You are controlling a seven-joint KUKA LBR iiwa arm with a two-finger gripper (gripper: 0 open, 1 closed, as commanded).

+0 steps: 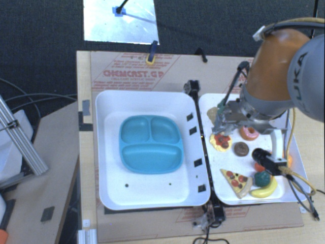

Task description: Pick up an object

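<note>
Camera view, red-yellow toy food (220, 142) (flat), right bin (213, 182)

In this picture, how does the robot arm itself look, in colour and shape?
The rounded grey arm has a wide orange band above the wrist and dark letters on its grey shell. Thin black and yellow cables run beside it. The metallic grey gripper is small and angular.
</note>
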